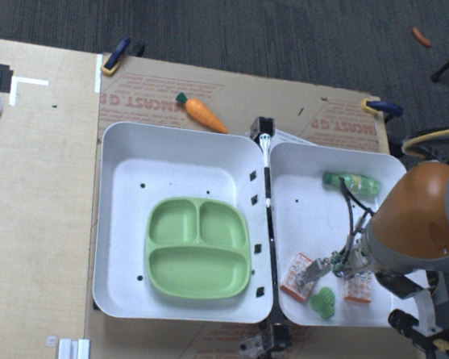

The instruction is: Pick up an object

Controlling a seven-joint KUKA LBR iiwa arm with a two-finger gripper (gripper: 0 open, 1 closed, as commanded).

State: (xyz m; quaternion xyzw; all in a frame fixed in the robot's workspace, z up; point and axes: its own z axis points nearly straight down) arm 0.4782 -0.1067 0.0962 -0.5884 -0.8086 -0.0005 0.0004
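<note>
Red-white packet (300,275) just beside fingers (321,268)

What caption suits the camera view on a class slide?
Robot hand low in the right bin among small packets and a green toy; divided green plate in the left bin.

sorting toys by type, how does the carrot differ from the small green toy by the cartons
The carrot is orange with a green tip; the small green toy is green all over. The carrot is long and tapered, the green toy short and lumpy. The carrot lies outside the bins on the cardboard, while the green toy sits inside the right bin, between two cartons. Both look like toy food and lie untouched.
</note>
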